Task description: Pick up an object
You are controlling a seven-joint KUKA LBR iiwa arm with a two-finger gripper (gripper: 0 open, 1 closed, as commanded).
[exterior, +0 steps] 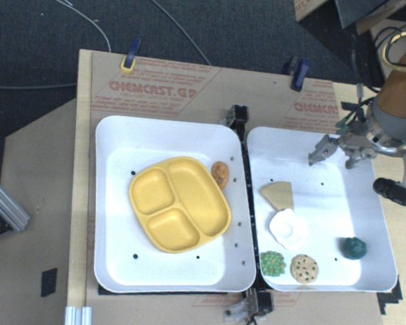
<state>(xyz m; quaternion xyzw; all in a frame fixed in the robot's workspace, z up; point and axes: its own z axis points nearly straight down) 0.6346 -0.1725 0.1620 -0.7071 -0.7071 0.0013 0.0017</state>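
1. Nearest in the right bin [377, 211], along its near edge, a green pea patch [272, 263] lies just beside a chocolate-chip cookie [304, 268]; the two sit close, though whether they touch cannot be told.
2. A little farther back, a white fried egg [289, 228] lies near the bin's left wall, and a dark green lump [353, 247] sits well apart toward the right wall.
3. Just beyond the egg, a tan wedge of bread [278, 195] lies flat, close to the egg's far edge.
4. In the left bin [111, 185], a yellow divided plate [179, 203] with three compartments lies tilted across the middle; the compartments hold nothing.
5. A small brown pastry [220, 173] rests against the plate's far right rim, near the bin's right wall.
6. Farthest, the gripper [336, 152] hangs over the right bin's far edge, its two fingers spread wide with nothing between them, well apart from every piece of food.
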